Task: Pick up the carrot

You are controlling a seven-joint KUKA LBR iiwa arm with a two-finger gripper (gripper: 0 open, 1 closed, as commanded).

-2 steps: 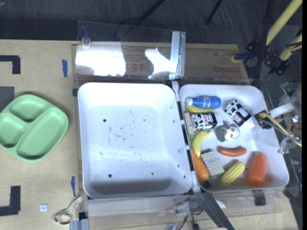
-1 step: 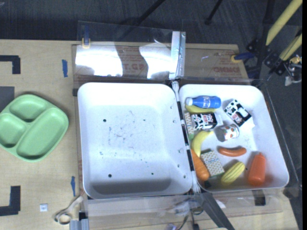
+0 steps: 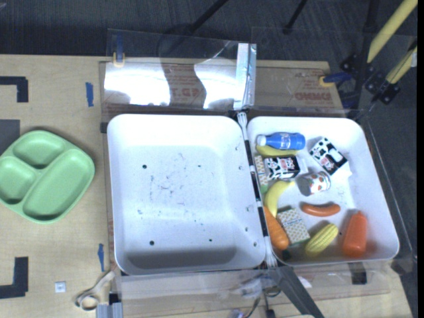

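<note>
The tapered orange carrot [image 3: 277, 232] is located in the right-hand shallow white bin [image 3: 379, 177], against its left wall, with a beige patterned packet [image 3: 293, 225] touching it; a grasp from the open side is therefore judged preferable. The claw's state cannot be told

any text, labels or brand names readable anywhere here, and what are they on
No text can be read for certain.
Red print on the clear panel behind the bins: too blurred to read.
Label on the blue bottle: too small to read.
Red and black print on the snack packet: blurred, unreadable.
Black and white carton: pattern, no legible words.
</note>
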